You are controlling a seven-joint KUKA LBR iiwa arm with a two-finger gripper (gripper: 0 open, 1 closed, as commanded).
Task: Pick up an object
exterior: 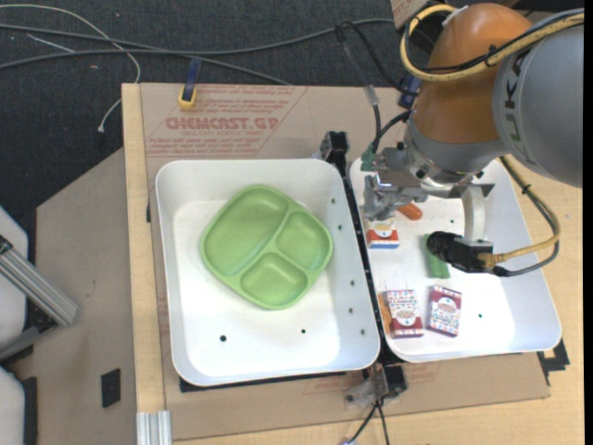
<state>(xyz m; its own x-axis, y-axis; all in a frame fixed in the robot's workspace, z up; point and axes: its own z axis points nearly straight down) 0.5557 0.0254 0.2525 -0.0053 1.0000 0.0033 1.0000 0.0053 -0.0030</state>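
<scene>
The right bin (519, 318) holds several small items. My gripper (382, 204) hangs low over the bin's upper left part, under the grey arm with its orange band (468, 40). Just below the gripper lies a small white box with orange and blue print (383, 238). Beside the gripper on the right, an orange piece (410, 213) peeks out. A green object (437, 266) lies right of the box, partly under a black cable connector (457, 247). Two small red cartons (402, 311) (445, 310) lie side by side near the front.
The left bin (185, 341) contains a green divided plate (267, 246). The two bins meet at a ridge (359, 267) close to the gripper. A yellow cable (528, 248) loops from the arm over the right bin. Cardboard (222, 119) lies under both bins.
</scene>
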